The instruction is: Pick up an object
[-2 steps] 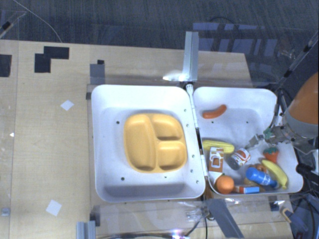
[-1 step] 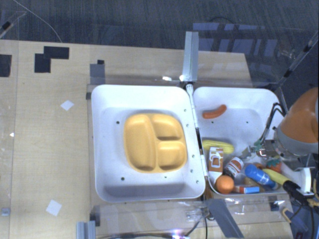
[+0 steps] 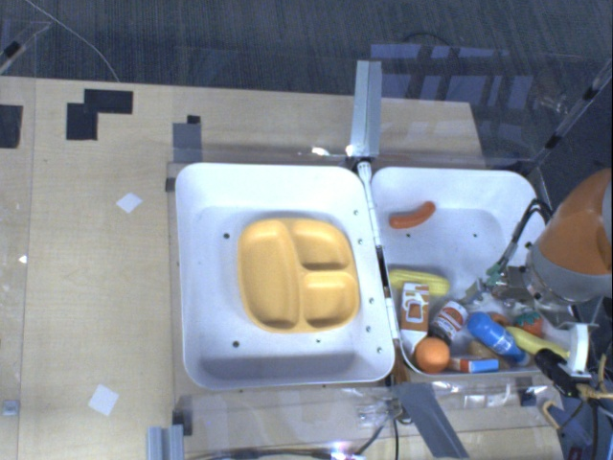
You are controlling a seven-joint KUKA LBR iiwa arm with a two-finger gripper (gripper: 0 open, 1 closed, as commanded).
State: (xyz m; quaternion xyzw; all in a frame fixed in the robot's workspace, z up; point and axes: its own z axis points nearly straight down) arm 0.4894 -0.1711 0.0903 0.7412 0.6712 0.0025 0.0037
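- Camera view: the counter (image 3: 86,286) carried two white bins side by side. The left bin (image 3: 206,257) held a yellow divided tray (image 3: 297,274) lying flat near its middle.
- The right bin (image 3: 469,199) held the loose things that the task could take. A sausage (image 3: 413,216) lay alone in the far part of the bin, well apart from the rest.
- The other things were crowded in the near corner: a corn cob (image 3: 419,281), an orange box (image 3: 414,308) just beside it, a small bottle (image 3: 447,320), an orange ball (image 3: 433,355), a blue bottle (image 3: 496,335) and a banana (image 3: 536,340).
- The arm (image 3: 578,242) reached in from the right and stood low over the right side of this pile, above the banana and the blue bottle.
- The tool (image 3: 506,290) was somewhere under the wrist, among cables and dark parts. It could not be told if it was apart or together, and nothing was seen clamped in it.
- As a judgement, the task looked to be at the reach or descent step. No object was lifted; all of them rested in the bin. The grasp and the lift were left to do.
- Hard to make out: the wrist covered part of the pile, the things near the bin's right wall overlapped, and the arm was cut off at the edge of the view.
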